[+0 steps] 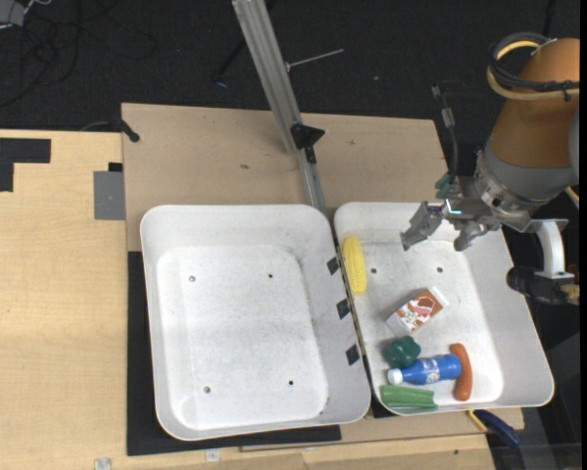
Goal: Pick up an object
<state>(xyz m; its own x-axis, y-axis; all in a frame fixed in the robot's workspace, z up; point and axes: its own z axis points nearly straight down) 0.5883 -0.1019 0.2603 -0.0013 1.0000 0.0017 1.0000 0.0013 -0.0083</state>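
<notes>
My gripper (444, 231) hangs over the far part of the right bin (513, 321) with its two fingers spread apart and nothing between them. Below it in the same bin lie a yellow corn cob (355, 264) against the left wall, a red and white carton (417, 310), a dark green lump (404, 350), a blue and white bottle (427, 370), an orange-red sausage shape (461, 371) and a green pod (408, 397). All of these rest nearer the camera than the gripper.
The left bin (236, 321) stands beside the right one, joined by black clips (340, 306). A slanted metal rail (276, 86) rises behind the bins. The wooden bench (48, 262) stretches to the left.
</notes>
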